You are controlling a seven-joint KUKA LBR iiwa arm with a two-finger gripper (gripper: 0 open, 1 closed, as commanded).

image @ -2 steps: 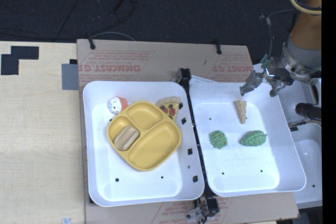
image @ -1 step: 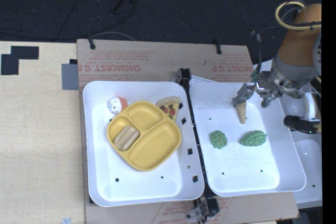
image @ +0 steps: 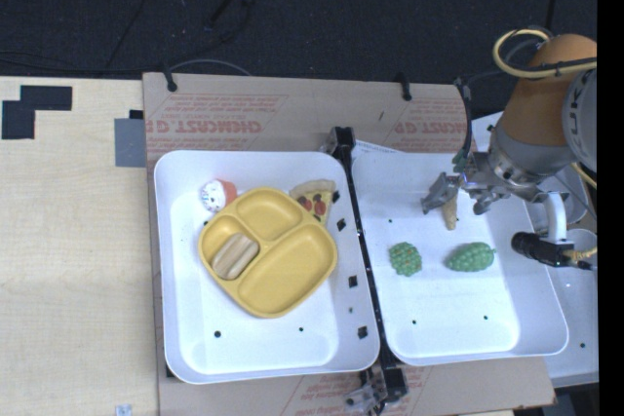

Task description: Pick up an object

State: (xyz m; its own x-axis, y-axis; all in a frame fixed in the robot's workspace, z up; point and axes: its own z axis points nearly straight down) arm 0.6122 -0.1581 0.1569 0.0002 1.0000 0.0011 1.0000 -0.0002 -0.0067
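Green toys (image: 406, 258) and (image: 471, 257) lie in the right bin (image: 546, 326), just below the gripper (image: 448, 202); its fingers' state I cannot tell.

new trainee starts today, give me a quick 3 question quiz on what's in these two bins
1. True or false: the yellow divided plate lies in the left bin.
2. How many green items lie in the right bin?
3. Which item lies in one of the plate's small compartments: A) the pizza slice, B) the tan bread-like piece, C) the green bumpy ball?

Key
1. True.
2. Two: the bumpy ball and the green cluster to its right.
3. B. The pizza slice lies off the plate, by its upper right edge.
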